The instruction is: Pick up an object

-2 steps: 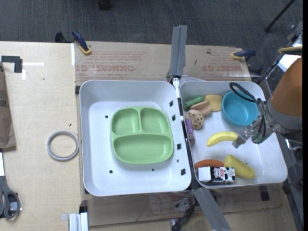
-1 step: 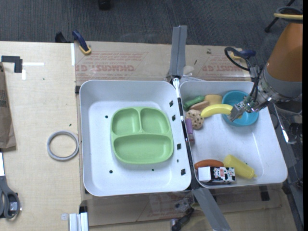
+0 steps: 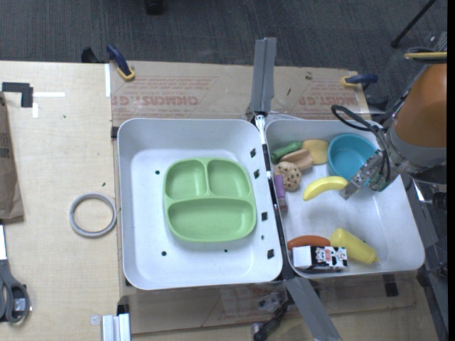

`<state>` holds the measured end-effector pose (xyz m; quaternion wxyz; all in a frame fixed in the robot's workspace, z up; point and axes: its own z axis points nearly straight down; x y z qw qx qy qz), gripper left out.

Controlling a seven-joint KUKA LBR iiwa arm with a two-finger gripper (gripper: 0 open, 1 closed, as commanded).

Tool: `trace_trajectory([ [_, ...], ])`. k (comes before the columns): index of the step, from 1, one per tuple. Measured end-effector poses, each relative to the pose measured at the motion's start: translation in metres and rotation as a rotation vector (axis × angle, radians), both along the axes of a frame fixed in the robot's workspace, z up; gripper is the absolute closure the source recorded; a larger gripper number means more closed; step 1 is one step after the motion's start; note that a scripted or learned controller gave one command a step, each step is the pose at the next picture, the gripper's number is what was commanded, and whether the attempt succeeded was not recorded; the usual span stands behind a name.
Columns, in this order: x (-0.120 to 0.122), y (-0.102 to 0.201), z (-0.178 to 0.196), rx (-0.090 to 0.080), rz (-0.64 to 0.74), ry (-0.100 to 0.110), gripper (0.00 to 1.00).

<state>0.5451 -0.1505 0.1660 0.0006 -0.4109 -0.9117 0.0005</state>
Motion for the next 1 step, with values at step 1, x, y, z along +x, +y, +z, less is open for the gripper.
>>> trace_trajectory([
  [1, 0.0093, 0.005, -0.0653, 0.0, -0.383, 0.001, 1.0],
])
